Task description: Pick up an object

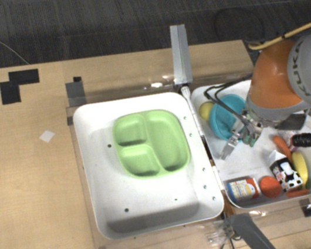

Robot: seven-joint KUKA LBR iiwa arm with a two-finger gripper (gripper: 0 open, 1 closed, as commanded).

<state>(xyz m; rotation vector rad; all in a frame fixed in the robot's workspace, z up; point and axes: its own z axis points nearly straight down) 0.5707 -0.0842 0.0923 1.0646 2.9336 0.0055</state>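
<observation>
Teal bowl (225, 115) and yellow ball (205, 110) crowd the claw (229, 148); its state I cannot tell.

A green divided tray (150, 143) is seen in the left bin (109, 218), centre frame. Black patches (18, 83) are seen on the wooden bench (30, 190), upper left.
</observation>
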